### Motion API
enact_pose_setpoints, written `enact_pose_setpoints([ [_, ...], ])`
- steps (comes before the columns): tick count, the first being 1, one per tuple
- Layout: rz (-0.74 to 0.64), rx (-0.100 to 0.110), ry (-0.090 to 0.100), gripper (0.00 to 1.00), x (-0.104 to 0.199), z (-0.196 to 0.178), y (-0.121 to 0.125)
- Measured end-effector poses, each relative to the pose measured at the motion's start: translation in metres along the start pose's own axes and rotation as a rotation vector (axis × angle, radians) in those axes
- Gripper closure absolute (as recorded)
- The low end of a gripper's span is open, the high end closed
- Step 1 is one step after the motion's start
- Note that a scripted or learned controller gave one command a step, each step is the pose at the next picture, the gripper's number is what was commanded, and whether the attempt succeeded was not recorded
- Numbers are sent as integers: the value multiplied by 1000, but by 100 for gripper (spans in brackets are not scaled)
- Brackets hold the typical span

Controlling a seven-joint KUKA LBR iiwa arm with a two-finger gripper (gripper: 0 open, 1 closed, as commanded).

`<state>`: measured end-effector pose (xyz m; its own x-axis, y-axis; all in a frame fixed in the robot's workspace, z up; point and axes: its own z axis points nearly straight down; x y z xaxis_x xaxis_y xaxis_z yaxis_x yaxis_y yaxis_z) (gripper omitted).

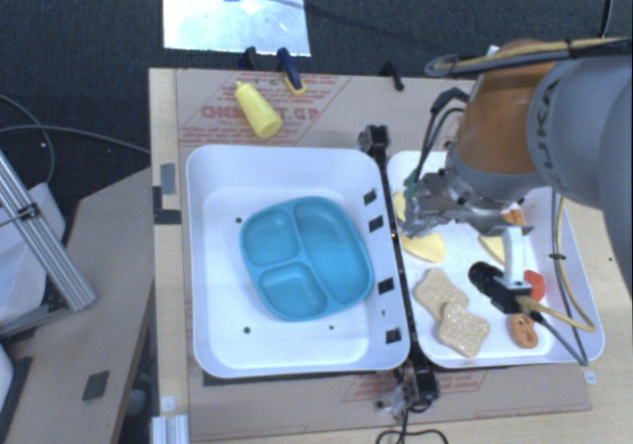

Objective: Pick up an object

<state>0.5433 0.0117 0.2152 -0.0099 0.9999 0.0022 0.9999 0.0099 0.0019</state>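
**Arm working over right bin**

Grey arm (554, 126) is reaching in from the right. Gripper (415, 218) is hanging low in right bin (495, 358), over a pale yellow slice (425, 249). Two tan crackers (440, 291) are lying touching nearby, with a small orange ring (523, 330) sitting beside them. Blue divided plate (307, 256) is resting in left bin (218, 234). Yellow bottle (257, 109) is lying on the bench behind.

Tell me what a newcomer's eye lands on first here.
The blue divided plate in the middle of the left bin grabs the eye first. Then the grey-and-orange arm reaching over the right bin, its gripper low by a yellow slice, with two crackers nearer the front. A yellow bottle lies on the board behind the bins.
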Motion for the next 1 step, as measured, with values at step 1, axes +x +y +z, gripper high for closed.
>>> enact_pose_setpoints([
  [1, 0, -9, 2, 100, 37, -110, -37],
])
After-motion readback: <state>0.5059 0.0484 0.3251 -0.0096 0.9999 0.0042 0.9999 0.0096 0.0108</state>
